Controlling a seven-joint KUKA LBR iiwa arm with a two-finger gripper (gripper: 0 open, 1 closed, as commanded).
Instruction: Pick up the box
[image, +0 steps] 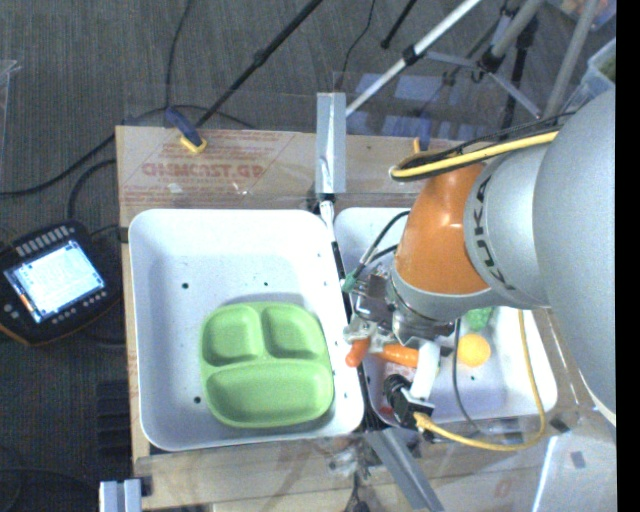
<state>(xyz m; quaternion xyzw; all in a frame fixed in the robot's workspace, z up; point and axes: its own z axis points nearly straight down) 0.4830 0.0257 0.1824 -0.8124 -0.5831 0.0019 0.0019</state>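
Observation:
My gripper is low over the left part of the right white bin, close to the wall shared with the left bin. The grey and orange arm covers most of that bin from above. Just beneath the gripper lies an orange carrot-shaped piece, with another orange bit at the bin's wall. Whether anything is held is hidden by the wrist.
A yellow round fruit and a green item lie in the right bin beside the arm. The left bin holds a green divided plate. A handheld screen sits off the bench at left.

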